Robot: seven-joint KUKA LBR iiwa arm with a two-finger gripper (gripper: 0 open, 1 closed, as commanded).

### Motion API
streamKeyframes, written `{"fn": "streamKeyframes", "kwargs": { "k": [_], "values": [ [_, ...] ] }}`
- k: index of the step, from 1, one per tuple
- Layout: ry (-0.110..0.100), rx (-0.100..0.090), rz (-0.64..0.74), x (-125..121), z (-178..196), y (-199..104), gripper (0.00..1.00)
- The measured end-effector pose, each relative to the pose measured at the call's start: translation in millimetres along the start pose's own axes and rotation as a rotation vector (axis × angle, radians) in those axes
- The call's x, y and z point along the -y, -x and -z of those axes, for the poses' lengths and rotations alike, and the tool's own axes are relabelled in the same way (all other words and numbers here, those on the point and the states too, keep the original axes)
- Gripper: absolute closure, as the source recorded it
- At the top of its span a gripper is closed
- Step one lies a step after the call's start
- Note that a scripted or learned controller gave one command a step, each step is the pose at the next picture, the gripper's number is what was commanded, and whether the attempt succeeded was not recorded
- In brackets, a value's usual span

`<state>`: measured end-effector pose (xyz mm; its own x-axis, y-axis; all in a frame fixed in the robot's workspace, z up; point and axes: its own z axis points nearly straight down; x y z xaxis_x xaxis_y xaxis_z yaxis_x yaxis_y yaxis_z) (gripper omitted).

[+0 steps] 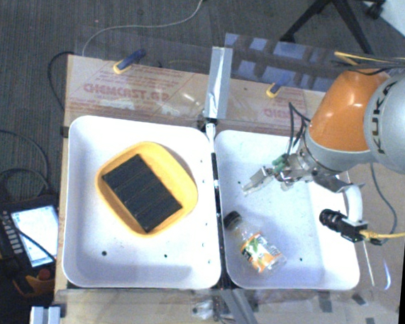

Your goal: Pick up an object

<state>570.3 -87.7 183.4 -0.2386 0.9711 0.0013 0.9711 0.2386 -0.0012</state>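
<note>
The arm's jaws (258, 180) hang over the upper part of the right bin (334, 277), but it's honestly impossible to tell how they're set. The small bottle (257, 245) with the black cap and orange-green label lies on its side near that bin's front-left corner, apart from the jaws. The left bin (80, 253) holds a yellow dish (184, 174) with a dark ribbed pad (142, 192) in it.

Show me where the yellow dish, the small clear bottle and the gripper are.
yellow dish (182, 169): camera view, on its right yellow rim.
small clear bottle (259, 250): camera view, on its colourful label.
gripper (251, 184): camera view, at its fingertips.
</note>
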Motion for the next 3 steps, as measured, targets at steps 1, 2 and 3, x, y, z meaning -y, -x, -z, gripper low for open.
{"fn": "streamKeyframes", "kwargs": {
  "k": [1,2,3],
  "values": [
    [0.017,0.012,0.080,59.8,-91.2,9.7,0.00],
    [0.001,0.002,-0.284,53.0,-77.8,52.1,0.00],
    [0.019,0.008,-0.299,103.5,-91.2,84.0,0.00]
  ]
}}
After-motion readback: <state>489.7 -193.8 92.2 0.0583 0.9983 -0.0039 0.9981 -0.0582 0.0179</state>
